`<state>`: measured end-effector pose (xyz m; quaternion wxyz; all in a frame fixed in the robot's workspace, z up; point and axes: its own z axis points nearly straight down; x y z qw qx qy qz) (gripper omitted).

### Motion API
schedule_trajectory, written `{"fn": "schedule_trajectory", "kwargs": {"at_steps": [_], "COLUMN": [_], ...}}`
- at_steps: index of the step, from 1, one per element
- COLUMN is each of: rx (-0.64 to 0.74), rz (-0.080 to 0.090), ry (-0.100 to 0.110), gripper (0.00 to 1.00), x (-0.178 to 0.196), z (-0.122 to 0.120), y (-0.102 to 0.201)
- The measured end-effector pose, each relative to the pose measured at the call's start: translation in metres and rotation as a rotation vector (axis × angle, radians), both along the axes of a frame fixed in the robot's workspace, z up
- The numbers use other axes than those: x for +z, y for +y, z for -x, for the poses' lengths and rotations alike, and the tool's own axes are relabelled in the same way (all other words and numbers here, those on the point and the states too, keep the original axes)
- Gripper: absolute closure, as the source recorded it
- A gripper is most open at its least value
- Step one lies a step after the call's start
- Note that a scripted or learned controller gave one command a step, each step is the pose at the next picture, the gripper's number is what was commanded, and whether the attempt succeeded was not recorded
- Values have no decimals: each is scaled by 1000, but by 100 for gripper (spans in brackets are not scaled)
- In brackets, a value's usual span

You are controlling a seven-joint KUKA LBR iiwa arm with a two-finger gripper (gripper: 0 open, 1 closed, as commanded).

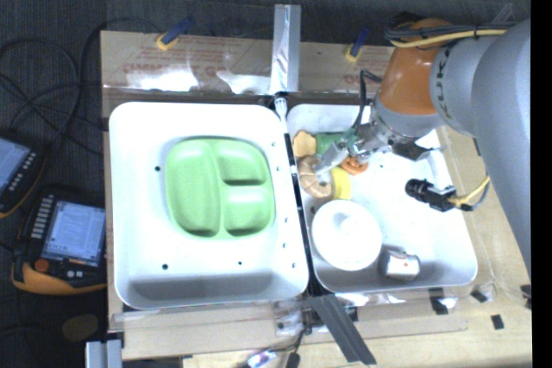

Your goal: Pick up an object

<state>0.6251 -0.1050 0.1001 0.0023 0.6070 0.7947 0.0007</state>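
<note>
In the right bin [448,247], my gripper [326,161] is down among a cluster of small items at the bin's upper left corner. The cluster includes a tan piece [304,142], a green piece [329,140], a yellow piece [341,185] and a small orange piece [354,161]. The gripper's metal tip sits right over these items, between the tan and yellow pieces, and hides part of them. The grey arm with its orange band [407,86] reaches in from the upper right.
A white round dish [347,234] lies in the right bin below the cluster, with a small white and grey object [401,265] near the front wall. The left bin [138,254] holds a green divided plate [216,185]. A black cable fitting [429,191] hangs beside the arm.
</note>
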Motion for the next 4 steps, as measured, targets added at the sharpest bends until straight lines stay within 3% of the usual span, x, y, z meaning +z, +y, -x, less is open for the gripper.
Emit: {"fn": "schedule_trajectory", "kwargs": {"at_steps": [1, 2, 3, 4], "rx": [113, 111, 89, -82], "rz": [12, 9, 1, -2], "ry": [-26, -25, 7, 10], "gripper": [0, 100, 100, 100], "x": [-5, 3, 75, 89], "z": [17, 16, -43, -7], "y": [1, 1, -57, 24]}}
